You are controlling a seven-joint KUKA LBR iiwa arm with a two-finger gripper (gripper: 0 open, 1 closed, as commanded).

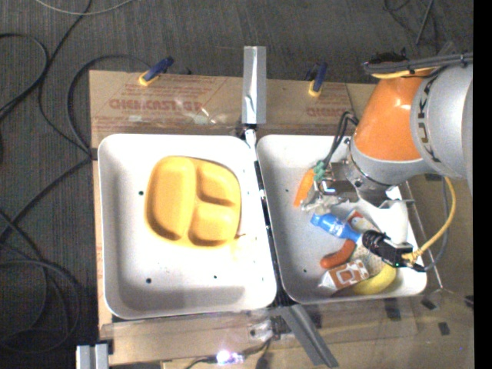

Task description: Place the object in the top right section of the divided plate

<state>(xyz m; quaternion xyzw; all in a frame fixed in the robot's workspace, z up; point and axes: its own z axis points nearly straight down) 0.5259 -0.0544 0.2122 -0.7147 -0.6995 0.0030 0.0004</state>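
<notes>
The task looked barely begun. The yellow divided plate [194, 200] lay bare in the left bin [123, 283], well to the tool's left, its top right section unfilled. The tool [327, 184] hung low in the right bin [288, 275], just beside the orange carrot [304, 187]; whether it was open or gripping, I could not tell. Which object was meant stayed unclear. Below the tool lay a blue bottle [332, 224], a sausage [339, 254] and a banana [377, 281]. The bench [115, 98] was cardboard-topped, with cabled dark floor [46, 52] around it.
</notes>
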